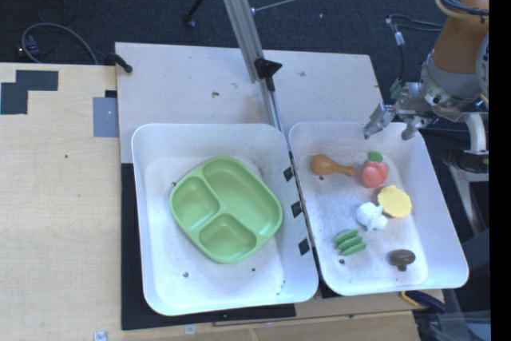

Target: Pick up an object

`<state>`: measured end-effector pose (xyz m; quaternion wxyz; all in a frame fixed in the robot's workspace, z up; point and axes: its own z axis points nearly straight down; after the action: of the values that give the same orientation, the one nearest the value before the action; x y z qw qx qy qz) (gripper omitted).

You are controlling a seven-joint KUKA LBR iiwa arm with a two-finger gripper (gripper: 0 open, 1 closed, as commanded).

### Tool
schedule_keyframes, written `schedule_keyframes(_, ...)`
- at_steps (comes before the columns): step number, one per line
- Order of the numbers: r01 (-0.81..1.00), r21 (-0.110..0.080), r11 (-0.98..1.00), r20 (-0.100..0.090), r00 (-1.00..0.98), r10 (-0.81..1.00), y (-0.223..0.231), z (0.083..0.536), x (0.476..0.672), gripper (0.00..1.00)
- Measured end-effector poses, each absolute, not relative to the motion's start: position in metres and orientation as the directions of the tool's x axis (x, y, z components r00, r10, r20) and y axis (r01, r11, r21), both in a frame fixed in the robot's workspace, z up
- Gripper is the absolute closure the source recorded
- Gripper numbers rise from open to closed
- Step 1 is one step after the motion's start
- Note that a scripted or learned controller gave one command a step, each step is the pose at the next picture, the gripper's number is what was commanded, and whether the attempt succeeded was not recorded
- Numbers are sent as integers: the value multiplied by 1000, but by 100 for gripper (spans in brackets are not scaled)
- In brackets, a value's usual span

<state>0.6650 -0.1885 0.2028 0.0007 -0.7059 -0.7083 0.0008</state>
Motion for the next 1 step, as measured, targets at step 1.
schedule_keyframes(1,1000,-3,5,0,-5,1000,-188,203,665,0)
